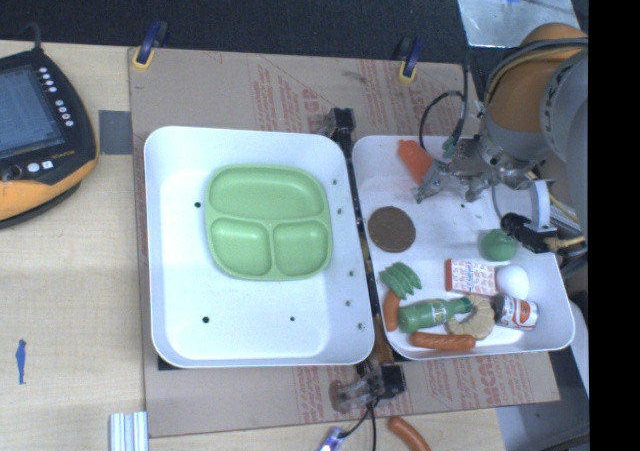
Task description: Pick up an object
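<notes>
The gripper (446, 188) hangs over the upper part of the right bin (562, 337), its dark fingers spread apart with nothing between them, the grey arm (530, 89) with its orange band reaching in from the right. An orange-red piece (413, 159) lies just beside the left fingertip, close to the bin's upper left corner. Bare white floor opens below the fingers, bounded by a brown disc (391, 228) to the lower left and a green ball (497, 245) to the lower right. Along the bin's near edge the items crowd together: a green bottle (432, 313), a green leafy piece (402, 278), a red-and-white carton (470, 276), a white egg (513, 281), a small can (517, 313) and an orange sausage-shaped piece (441, 342) lying against the front rim. The left bin (180, 334) holds a green divided plate (269, 220), with open floor around it. Both bins rest on a cardboard sheet (250, 89) clipped to a pale wooden bench (70, 309); a handheld control pendant (40, 134) sits at far left.
</notes>
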Robot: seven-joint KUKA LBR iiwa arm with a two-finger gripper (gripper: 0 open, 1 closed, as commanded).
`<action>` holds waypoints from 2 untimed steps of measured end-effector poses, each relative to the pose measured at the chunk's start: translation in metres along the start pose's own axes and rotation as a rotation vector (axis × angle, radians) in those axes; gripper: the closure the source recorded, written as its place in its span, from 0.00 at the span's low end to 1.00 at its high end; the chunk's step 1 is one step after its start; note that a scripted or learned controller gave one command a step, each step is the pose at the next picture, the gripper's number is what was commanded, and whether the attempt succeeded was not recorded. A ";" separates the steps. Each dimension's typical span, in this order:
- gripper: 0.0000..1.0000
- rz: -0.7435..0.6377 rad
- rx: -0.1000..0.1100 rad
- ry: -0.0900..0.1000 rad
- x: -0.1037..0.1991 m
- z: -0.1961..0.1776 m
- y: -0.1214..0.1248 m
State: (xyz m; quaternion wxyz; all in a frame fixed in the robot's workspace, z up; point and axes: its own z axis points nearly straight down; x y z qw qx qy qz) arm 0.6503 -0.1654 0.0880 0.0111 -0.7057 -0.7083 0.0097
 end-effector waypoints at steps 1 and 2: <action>0.00 0.000 -0.003 0.004 -0.047 -0.001 0.001; 0.00 0.000 -0.006 0.000 -0.027 -0.005 0.001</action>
